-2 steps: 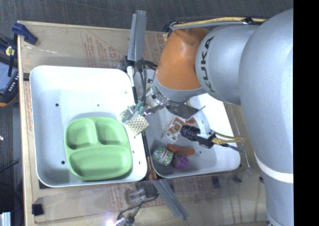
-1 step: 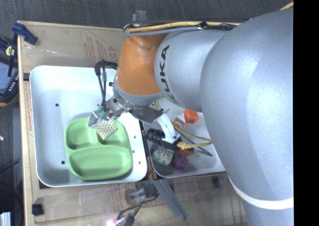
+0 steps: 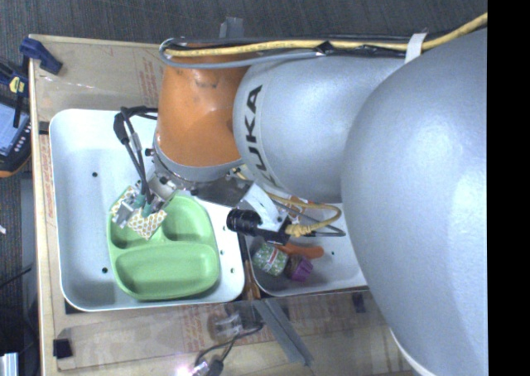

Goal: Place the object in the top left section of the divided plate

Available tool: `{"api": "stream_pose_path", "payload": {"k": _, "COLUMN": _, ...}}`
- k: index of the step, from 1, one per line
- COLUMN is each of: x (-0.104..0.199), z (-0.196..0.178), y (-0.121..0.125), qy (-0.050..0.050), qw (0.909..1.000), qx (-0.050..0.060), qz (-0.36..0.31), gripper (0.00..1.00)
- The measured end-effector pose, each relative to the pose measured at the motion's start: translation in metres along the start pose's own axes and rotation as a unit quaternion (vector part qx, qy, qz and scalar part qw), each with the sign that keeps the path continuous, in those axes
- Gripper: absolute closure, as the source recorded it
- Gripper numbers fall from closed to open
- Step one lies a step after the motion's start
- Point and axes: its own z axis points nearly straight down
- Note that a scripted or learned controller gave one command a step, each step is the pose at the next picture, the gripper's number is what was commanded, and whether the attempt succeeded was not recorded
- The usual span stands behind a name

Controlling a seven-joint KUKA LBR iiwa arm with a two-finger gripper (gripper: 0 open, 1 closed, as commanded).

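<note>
Fingers (image 3: 142, 210) hover low over the green divided plate's (image 3: 178, 271) upper-left section, apparently pinching a patterned object (image 3: 139, 215) there, poised for release; grip uncertain.

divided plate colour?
Light green; the divided plate shows best in the camera view, in the left bin.

Purple toy (image 3: 300, 269) in right bin (image 3: 352, 282)

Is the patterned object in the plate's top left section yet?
In, it seems: the patterned object lies over the green plate's top left section, under the claw. Released or not, cannot tell.
</note>
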Motion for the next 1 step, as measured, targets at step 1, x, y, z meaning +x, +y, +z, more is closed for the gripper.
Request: {"api": "stream_pose_path", "payload": {"k": 1, "x": -0.0003, "z": -0.0001, "y": -0.0001, "qy": 0.0, "qw": 1.0, "qx": 0.0, "qz": 0.0, "gripper": 0.0}}
